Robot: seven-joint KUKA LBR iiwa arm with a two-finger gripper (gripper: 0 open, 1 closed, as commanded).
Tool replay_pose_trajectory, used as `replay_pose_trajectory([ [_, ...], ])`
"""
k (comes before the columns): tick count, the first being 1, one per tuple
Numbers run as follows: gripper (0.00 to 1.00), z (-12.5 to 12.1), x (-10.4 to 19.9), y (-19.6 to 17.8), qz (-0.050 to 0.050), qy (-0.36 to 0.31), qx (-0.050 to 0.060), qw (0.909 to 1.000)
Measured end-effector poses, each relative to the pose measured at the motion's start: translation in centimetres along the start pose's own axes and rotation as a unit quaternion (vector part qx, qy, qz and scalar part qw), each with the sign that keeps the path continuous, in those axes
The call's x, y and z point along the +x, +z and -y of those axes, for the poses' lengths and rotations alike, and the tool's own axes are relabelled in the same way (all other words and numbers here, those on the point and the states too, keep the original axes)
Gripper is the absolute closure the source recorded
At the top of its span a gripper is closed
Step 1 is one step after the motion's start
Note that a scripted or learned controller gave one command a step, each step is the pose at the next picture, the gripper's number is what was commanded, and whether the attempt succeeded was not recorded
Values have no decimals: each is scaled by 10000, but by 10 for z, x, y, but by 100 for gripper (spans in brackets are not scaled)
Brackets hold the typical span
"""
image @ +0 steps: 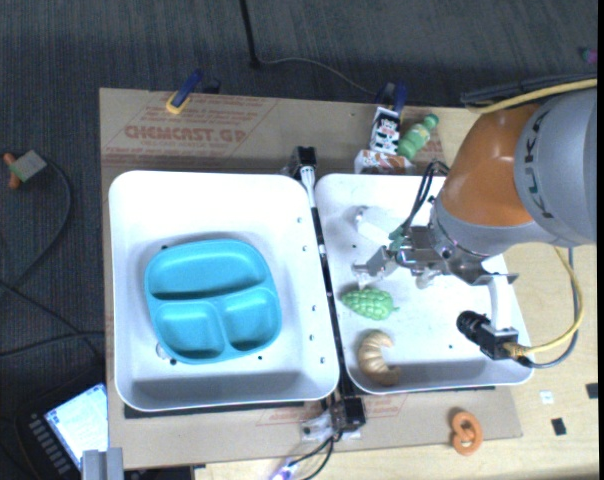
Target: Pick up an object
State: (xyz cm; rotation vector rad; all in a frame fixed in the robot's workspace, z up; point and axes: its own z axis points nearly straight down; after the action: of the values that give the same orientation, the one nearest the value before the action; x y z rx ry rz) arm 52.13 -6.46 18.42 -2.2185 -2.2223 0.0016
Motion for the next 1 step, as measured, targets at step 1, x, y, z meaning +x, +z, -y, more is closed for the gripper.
replay_pose_trajectory([
  [1, 0, 0, -45, 97, 6, 11, -28, 10000],
])
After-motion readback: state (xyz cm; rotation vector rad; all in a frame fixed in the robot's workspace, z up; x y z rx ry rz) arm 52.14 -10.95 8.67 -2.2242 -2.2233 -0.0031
